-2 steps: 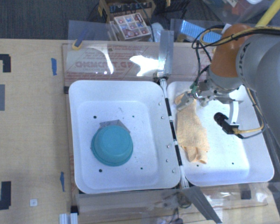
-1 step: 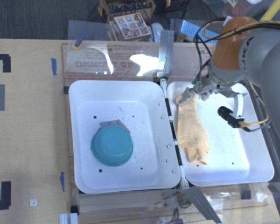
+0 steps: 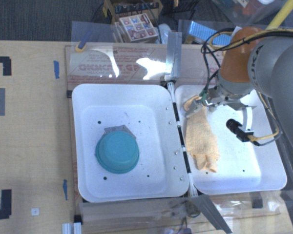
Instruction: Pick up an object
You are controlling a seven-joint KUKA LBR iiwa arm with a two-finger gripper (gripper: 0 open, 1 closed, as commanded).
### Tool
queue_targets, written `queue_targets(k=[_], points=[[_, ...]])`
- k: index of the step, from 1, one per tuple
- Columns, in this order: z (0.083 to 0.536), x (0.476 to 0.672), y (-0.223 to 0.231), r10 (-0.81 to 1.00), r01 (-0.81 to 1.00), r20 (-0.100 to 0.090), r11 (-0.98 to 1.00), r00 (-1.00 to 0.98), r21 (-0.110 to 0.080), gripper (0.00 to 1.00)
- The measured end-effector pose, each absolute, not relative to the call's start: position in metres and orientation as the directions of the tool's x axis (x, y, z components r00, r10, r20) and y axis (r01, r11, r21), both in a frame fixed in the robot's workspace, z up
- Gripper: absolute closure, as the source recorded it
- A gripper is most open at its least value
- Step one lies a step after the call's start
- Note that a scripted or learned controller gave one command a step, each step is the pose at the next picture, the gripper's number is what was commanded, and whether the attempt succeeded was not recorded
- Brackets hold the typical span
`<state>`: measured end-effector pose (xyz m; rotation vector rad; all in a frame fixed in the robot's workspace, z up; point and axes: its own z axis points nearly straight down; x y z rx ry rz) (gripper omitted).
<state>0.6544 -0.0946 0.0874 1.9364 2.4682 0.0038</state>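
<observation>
A tan-yellow cloth [image 3: 201, 138] lies stretched lengthwise along the left side of the right bin [image 3: 268, 177]. Its upper end is bunched and drawn up to my gripper [image 3: 204, 100]. The gripper hangs from the grey arm with the orange band [image 3: 239, 57] over the bin's far left corner and is shut on that end of the cloth. The cloth's lower end still rests on the bin floor. In the left bin [image 3: 88, 106] a teal bowl [image 3: 117, 151] sits upside down, partly covering a small grey flat piece [image 3: 117, 129].
A ridge [image 3: 178, 130] divides the two bins, just left of the cloth. A black cable plug [image 3: 238, 129] and loose cables dangle from the arm over the right bin. Boxes and clutter stand behind the bins. Wooden bench top extends to the left.
</observation>
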Motion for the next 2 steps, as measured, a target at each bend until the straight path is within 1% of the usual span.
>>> queue_targets(k=[1, 2], points=[[0.100, 0.656, -0.094, 0.971, 0.971, -0.003, 0.239, -0.239, 0.010, 1.00], [0.187, 0.668, -0.049, 0.918, 0.918, -0.003, 0.397, -0.397, 0.005, 1.00]])
